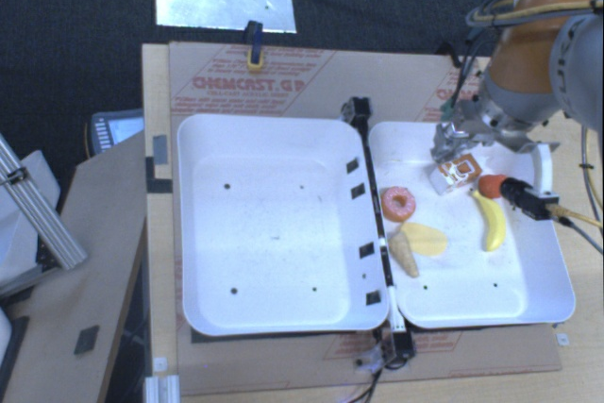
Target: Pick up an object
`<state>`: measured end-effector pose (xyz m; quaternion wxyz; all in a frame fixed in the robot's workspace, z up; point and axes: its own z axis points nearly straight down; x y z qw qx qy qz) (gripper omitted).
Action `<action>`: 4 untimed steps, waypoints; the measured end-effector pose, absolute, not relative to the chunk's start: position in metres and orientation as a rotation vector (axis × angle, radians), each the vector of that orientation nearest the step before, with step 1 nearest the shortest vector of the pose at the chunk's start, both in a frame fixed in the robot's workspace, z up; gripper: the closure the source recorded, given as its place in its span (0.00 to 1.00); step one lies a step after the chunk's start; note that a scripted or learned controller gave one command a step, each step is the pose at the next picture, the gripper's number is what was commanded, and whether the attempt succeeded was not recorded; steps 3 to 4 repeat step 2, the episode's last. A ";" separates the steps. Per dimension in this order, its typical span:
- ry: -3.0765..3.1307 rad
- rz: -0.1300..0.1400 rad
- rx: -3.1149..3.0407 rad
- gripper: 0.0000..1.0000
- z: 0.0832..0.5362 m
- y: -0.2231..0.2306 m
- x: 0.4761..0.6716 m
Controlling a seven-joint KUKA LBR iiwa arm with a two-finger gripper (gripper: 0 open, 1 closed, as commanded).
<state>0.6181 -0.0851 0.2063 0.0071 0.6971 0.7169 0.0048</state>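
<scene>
While the shallow white left bin (274, 222) lies bare, the matching white right bin (528, 297) holds everything: nearest, a tan cone-shaped pastry (404, 254) touching a pale yellow flat piece (427, 240), then a curved yellow plastic banana (491, 222) and a pink frosted doughnut (397, 203), then a small white-and-orange carton (456, 173) beside an orange-red round piece (492, 186). Farthest, the grey gripper (451, 139) hangs just above the carton; whether its fingers are spread or closed, I cannot tell
</scene>
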 end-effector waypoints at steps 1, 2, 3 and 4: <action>2.245 0.017 2.173 1.00 0.217 -0.085 0.619; 2.249 0.020 2.167 1.00 0.228 -0.085 0.620; 2.249 0.020 2.167 1.00 0.228 -0.085 0.620; 2.249 0.020 2.167 1.00 0.228 -0.085 0.620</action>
